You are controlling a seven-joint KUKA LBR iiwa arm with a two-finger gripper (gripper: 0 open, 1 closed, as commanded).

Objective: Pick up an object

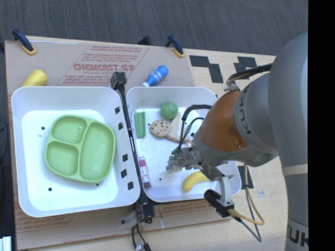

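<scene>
One arm only; gripper (178, 163) low in right bin (157, 95), finger state not discernible. Banana (194, 180) lies just below-right, long axis slanting up-right.

you're looking at a bench (220, 69) topped with a brown cardboard sheet (78, 61) printed in red lettering. two shallow white bins sit on it side by side, touching along their inner edges: the left bin (21, 140) and the right bin (157, 190). blue-handled clamps (23, 41) grip the far edge of the sheet, one at the far left corner and others (175, 44) near the middle. just beyond the left bin's far corner you see a yellow object (35, 78) resting on the cardboard. beyond the right bin lies a blue and white bottle (156, 76), tilted. black and white marker patches (209, 67) show on the bench to the right.
</scene>
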